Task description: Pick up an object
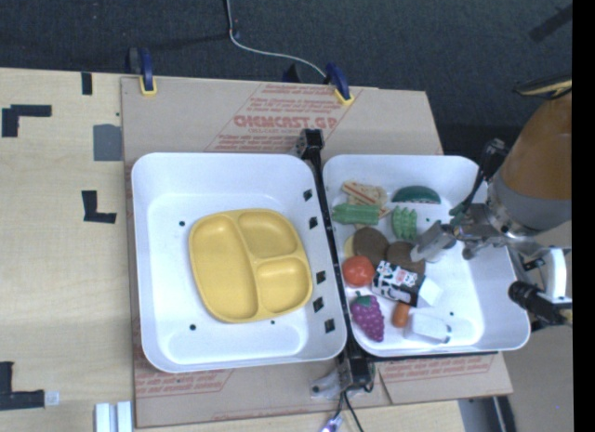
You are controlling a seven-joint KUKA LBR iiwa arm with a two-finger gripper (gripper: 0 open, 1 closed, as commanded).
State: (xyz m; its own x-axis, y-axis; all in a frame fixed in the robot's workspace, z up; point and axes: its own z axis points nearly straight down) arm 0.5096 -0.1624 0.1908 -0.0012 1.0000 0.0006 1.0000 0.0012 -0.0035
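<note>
Overhead, the grey arm's gripper point(429, 242) hangs low in the right white bin point(483, 328), just above the brown round toy point(403, 254) among small play-food pieces; whether it grips anything cannot be told. A yellow divided plastic plate point(249, 264) lies in the left white bin point(158, 235).

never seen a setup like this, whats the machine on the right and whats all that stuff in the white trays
One camera looks down at a slant on a bench. The grey and orange shape on the right is a robot arm; its gripper reaches over the right bin. That bin holds toy food: a tomato, purple grapes, green pieces, a sandwich and a small black-and-white carton. The left bin holds a yellow divided plate. I see nothing held in the gripper.
</note>
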